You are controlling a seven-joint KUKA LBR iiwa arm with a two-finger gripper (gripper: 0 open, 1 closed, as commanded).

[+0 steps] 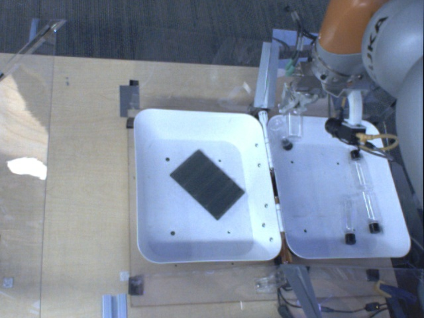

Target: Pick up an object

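A dark grey flat rectangular pad [207,183] lies at a slant in the middle of the left white bin [149,177]. In the right white bin [318,197] lie several clear tubes with black caps. One tube [290,128] sits at the bin's far left corner, with its black cap [287,144] towards the front. My gripper [293,103] hangs over that corner, directly above this tube and very close to it. Whether it touches the tube is unclear. Two more clear tubes [362,174] [370,211] lie along the bin's right side.
A fourth clear tube [349,220] lies near the right bin's front right corner. A black connector with yellow cable [344,131] hangs from the arm over the bin's far edge. A grey metal bracket [266,78] stands behind the rim between the two bins.
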